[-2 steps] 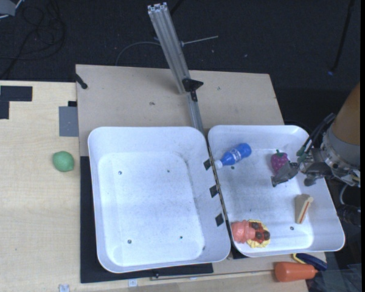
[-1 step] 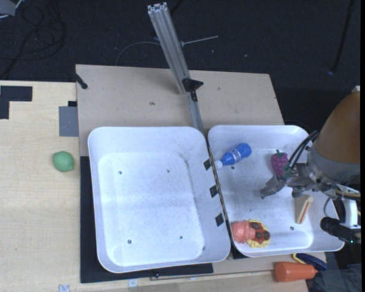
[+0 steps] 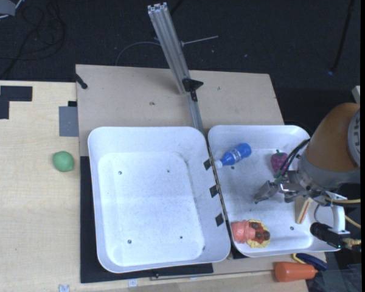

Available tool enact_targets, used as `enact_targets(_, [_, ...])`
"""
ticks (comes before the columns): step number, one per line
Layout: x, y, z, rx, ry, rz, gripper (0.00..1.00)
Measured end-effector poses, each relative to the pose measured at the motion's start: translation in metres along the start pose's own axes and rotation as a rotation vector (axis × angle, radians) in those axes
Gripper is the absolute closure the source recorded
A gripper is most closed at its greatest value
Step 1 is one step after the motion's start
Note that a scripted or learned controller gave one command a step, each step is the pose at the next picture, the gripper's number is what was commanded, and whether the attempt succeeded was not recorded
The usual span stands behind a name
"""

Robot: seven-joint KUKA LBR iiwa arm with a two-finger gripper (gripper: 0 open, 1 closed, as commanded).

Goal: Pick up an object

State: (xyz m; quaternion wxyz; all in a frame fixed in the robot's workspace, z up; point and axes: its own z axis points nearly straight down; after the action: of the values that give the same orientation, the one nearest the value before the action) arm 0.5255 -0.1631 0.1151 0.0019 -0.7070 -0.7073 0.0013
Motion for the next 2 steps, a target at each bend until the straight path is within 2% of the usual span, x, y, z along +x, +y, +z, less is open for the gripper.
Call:
enact_targets(1, [0.0, 0.0, 0.024, -0.004, -0.001, 0.0, 0.0])
enact_targets(2, [-0.001, 0.001, 0.012, -0.007, -0.001, 0.002, 1.0])
